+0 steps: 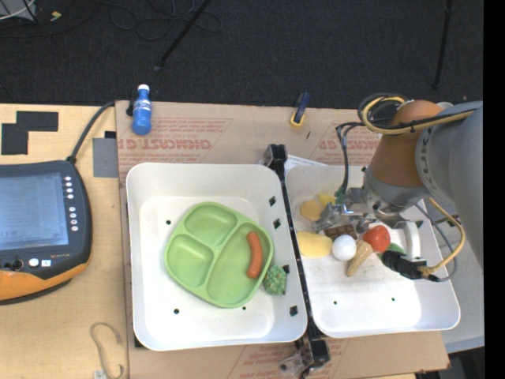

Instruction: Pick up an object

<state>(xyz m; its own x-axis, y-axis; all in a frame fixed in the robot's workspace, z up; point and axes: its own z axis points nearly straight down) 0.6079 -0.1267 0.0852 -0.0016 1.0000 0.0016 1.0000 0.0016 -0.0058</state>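
Toys cluster [347, 239] in my right bin [394, 314], lying just below the jaws [341, 215] near the white ball [344, 248]; jaw opening I cannot tell

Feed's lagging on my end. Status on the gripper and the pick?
Gripper low in right bin, among the toy pile. Grasp unconfirmed, fingers obscured. White ball, tomato, ice-cream cone crowd it closely.

Right bin [394, 322]: a white ball [344, 248], yellow piece [313, 245], red tomato [377, 237] and tan cone [359, 258] lay clustered together. Left bin [158, 188]: a green divided plate [213, 253] held a sausage [254, 254], with broccoli [275, 280] at its rim.
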